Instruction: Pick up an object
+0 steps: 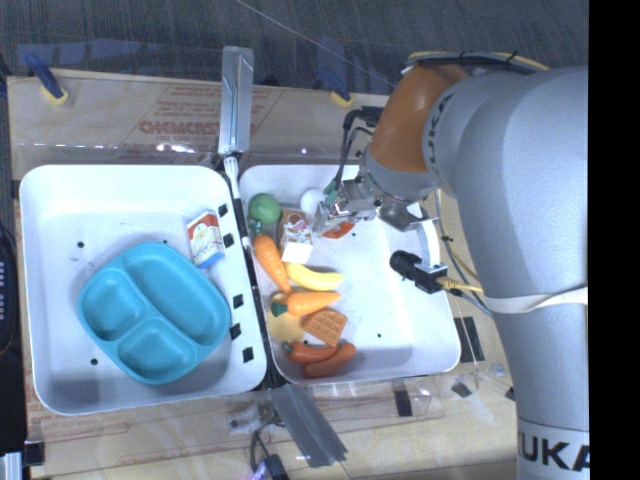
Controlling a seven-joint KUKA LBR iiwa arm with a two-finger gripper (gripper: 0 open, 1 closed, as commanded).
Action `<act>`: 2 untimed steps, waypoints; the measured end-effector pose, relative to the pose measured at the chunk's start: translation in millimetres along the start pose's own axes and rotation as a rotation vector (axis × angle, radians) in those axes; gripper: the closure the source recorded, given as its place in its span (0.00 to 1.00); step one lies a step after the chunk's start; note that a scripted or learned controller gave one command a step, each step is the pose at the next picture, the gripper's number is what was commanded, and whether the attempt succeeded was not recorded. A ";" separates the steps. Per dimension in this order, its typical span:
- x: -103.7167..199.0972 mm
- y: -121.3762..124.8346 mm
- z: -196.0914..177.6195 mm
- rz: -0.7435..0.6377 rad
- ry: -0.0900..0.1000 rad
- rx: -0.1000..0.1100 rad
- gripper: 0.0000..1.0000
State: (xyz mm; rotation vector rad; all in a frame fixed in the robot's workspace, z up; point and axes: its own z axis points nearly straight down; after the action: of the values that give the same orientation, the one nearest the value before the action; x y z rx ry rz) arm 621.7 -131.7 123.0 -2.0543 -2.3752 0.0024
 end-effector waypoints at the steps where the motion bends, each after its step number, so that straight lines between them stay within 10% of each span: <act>1: 11.6 -26.3 -23.0 -0.182 0.002 0.002 1.00; 2: 8.9 -12.4 4.1 -0.119 -0.002 -0.001 1.00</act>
State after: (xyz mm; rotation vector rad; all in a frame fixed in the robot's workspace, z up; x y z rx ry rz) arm 608.2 -124.7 118.9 -1.9110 -2.4944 0.0022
